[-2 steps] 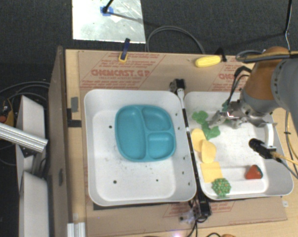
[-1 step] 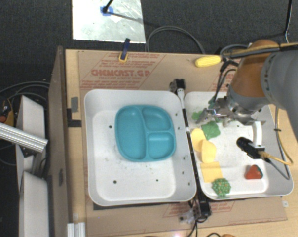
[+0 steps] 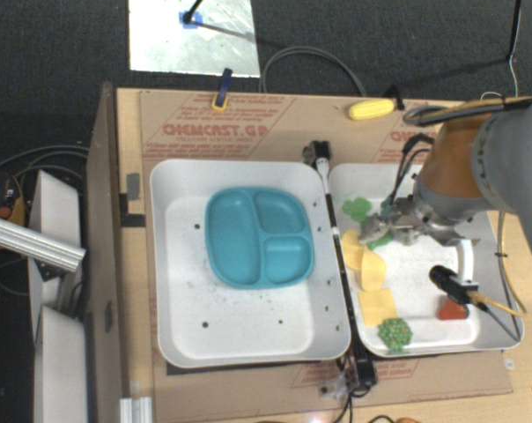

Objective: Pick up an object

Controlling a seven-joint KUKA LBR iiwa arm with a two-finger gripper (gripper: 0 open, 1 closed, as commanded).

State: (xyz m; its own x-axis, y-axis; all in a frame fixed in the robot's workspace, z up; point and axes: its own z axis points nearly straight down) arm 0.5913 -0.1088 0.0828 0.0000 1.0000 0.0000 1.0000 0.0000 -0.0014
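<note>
The right white bin point(image 3: 424, 267) holds several small toy foods. A green leafy piece point(image 3: 358, 208) lies near its back left corner. Yellow pieces lie along the left wall: a pale wedge point(image 3: 351, 248), a rounded slice point(image 3: 373, 272) and a square block point(image 3: 378, 306). A green broccoli-like clump point(image 3: 395, 331) sits at the front, and a red piece point(image 3: 453, 310) lies at the front right. My gripper point(image 3: 378, 231) hangs low over the bin's left part, just right of the green leafy piece and above the yellow slice. Nothing shows in its grasp.
The left white bin point(image 3: 182, 324) holds a blue divided plate point(image 3: 258, 237). A black divider bar point(image 3: 334, 227) runs between the bins. A yellow object point(image 3: 370, 108) lies on the cardboard behind the right bin. The grey arm point(image 3: 495, 166) covers the right bin's back right.
</note>
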